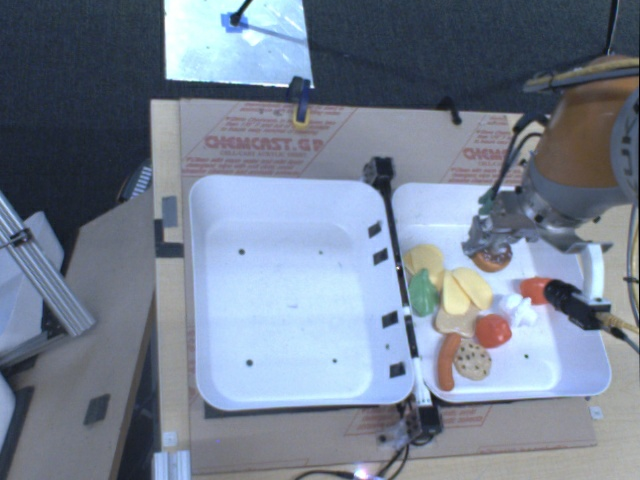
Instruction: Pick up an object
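Arm: your grey arm with the orange band (pixel 588 133) comes in from the right, over the right-hand bin.
Gripper: your two-finger gripper (pixel 486 243) sits low over the back half of the right shallow white plastic bin (pixel 440 211). Clenched or released, you cannot tell from this angle.
Task object: round brown doughnut-like toy (pixel 493 260), directly under the gripper tip on the bin floor. Touching or just apart, can't tell.
Pile near divider: pale yellow rounded toy (pixel 424 259), green pepper-shaped toy (pixel 424 295) just in front of it, yellow wedge toy (pixel 468 290) beside the pepper, overlapping a tan flat slice (pixel 455 321).
Front of pile: red tomato-like toy (pixel 493 330), orange sausage-shaped toy (pixel 446 361), speckled tan cookie toy (pixel 473 361) touching the sausage.
Right side: small white lumpy toy (pixel 520 311), small red toy (pixel 534 289) just behind it.
Other bin: left shallow white plastic bin (pixel 290 298), side by side with the right one, small black clips (pixel 380 257) along the shared edge.
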`<state>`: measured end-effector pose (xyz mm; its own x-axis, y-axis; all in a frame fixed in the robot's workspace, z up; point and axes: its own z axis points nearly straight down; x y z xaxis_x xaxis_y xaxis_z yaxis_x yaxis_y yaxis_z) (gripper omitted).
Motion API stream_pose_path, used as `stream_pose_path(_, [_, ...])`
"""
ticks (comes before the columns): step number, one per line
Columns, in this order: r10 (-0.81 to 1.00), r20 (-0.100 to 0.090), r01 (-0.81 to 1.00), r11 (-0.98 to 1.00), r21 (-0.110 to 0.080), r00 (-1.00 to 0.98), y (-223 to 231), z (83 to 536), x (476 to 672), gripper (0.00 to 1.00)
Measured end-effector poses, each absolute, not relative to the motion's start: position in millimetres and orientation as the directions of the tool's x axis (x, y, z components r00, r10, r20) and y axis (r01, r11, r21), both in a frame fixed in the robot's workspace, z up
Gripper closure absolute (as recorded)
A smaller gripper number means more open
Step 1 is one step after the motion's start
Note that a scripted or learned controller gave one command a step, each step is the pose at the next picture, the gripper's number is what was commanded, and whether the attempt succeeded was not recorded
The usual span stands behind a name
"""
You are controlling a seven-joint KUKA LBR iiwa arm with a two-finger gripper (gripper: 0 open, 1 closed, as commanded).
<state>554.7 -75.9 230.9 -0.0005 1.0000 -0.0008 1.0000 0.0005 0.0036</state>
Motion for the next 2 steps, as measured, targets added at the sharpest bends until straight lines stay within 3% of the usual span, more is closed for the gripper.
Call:
stream_pose_path(1, [1.000, 0.002, 1.000, 0.006, -0.003, -0.006, -18.1, 187.6, 514.4, 1.00])
stream_pose_path(2, [1.000, 0.001, 1.000, 0.008, 0.004, -0.008, 30.6, 205.9, 542.6, 1.00])
